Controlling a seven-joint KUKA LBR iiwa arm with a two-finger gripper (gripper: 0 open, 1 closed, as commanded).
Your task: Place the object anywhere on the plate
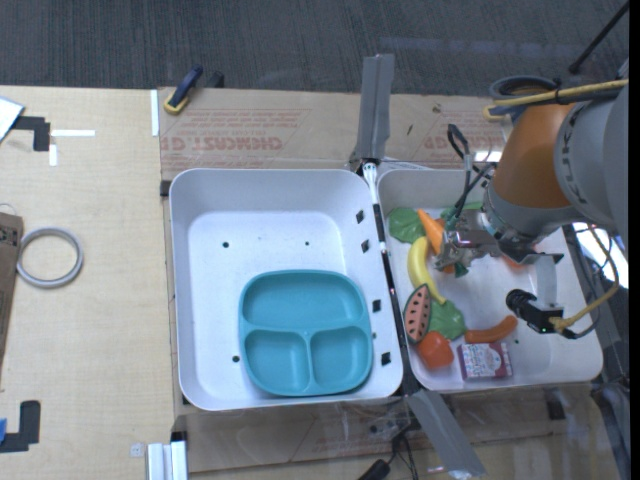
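Note:
A teal three-compartment plate (305, 330) lies in the left bin (200, 268), near its front right. The right bin (560, 358) holds toy food: a yellow banana (417, 266), an orange carrot (432, 230), green leaves (403, 224), a watermelon slice (417, 313), a red-orange tomato (435, 349), a hot dog (491, 329) and a pink box (484, 360). My gripper (458, 256) is low in the right bin, just right of the banana and carrot. Nothing shows clearly between its fingers.
A roll of tape (46, 256) lies on the bench far left. A blue and yellow tool (184, 88) sits behind the left bin. A grey divider post (374, 108) stands behind the seam between the bins. Cables (545, 313) hang beside the wrist.

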